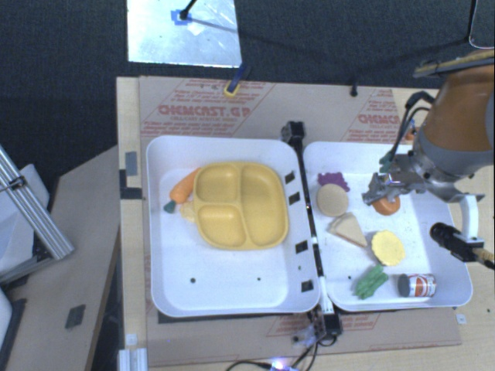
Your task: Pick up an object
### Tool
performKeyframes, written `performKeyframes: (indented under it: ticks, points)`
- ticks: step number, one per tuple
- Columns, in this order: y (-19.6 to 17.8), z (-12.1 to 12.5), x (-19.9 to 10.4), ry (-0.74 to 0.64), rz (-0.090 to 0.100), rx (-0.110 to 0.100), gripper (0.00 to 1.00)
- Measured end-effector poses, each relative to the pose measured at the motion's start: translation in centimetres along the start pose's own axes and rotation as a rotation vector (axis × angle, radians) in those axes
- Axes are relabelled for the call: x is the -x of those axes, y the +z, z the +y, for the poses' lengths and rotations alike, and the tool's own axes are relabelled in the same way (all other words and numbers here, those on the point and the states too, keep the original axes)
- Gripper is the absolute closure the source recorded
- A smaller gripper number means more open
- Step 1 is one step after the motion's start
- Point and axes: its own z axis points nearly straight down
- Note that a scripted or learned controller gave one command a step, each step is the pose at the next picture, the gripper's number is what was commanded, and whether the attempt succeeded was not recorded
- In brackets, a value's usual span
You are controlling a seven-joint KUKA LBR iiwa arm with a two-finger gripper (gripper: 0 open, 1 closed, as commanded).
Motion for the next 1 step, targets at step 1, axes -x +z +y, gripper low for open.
performKeyframes:
  ticks: [1]
  points:
    - [1.38, -2.32, -3.93, -0.001, 0.000, -0.002, 1.00]
